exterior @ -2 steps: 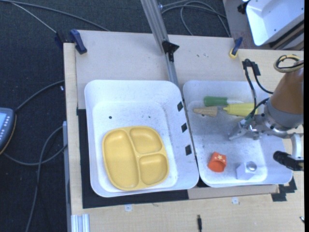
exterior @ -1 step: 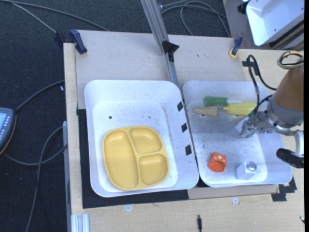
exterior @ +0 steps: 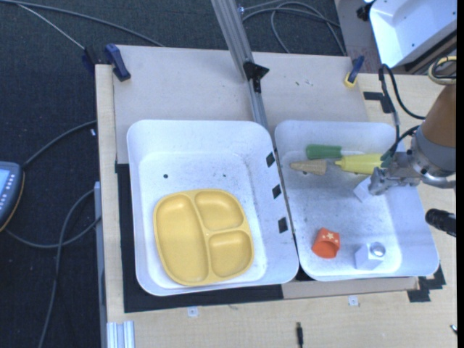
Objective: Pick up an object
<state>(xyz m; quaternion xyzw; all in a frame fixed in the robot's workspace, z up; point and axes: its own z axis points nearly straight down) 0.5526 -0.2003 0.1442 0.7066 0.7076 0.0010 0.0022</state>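
The grey arm with its orange band reaches in from the right, and its two-finger gripper (exterior: 378, 182) hangs low over the right white bin (exterior: 413, 256), just beside the yellow-and-green brush-like toy (exterior: 346, 159) lying across the bin's far part. Whether the jaws are spread or pressed together cannot be told. A small orange cup with a star (exterior: 326, 243) and a grey block (exterior: 371, 254) sit at the near side. The left white bin (exterior: 145, 143) holds a yellow divided plastic plate (exterior: 204, 235).
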